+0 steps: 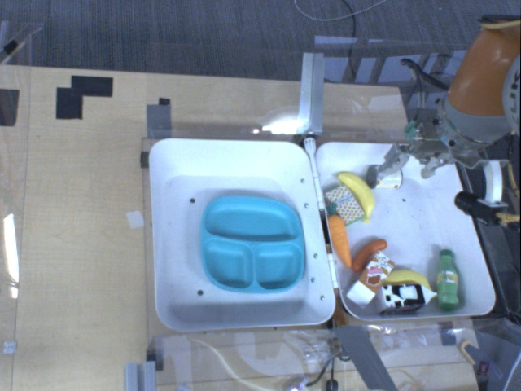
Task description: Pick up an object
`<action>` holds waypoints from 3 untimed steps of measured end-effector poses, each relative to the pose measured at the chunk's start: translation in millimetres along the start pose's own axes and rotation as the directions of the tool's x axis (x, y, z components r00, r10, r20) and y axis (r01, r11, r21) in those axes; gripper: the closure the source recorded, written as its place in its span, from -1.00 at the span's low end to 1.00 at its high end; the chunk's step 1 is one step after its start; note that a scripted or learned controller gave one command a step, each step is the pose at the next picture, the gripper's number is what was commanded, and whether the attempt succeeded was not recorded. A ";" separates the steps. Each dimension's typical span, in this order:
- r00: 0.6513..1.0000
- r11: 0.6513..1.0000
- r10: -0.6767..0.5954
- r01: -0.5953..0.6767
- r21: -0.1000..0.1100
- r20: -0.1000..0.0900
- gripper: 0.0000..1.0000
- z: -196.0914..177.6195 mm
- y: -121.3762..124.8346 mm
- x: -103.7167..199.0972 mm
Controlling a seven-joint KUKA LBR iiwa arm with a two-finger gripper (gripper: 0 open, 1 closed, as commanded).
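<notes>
While the pincer (411, 163) hangs with jaws apart and empty, it should drop squarely over the banana (358, 192) at eight o'clock.

Right bin (476, 243) holding a yellow banana (358, 192) over a patterned packet (345, 206), orange carrot (339, 240) by the divider, sausage (369, 252), small carton (377, 270), second banana (407, 279), black-and-white toy (400, 298), upright green bottle (447, 279)

Blue tray (251, 243); yellow banana (358, 192); green bottle (447, 279).
</notes>
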State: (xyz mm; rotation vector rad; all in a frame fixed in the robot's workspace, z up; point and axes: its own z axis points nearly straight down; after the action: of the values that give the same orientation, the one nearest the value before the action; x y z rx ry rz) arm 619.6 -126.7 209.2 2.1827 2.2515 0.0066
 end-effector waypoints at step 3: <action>0.999 0.999 -0.039 0.039 -0.016 0.000 1.00 99.9 23.6 26.3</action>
State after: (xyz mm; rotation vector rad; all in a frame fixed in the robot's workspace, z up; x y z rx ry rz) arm 643.1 -99.7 109.4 2.1306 2.2849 0.0248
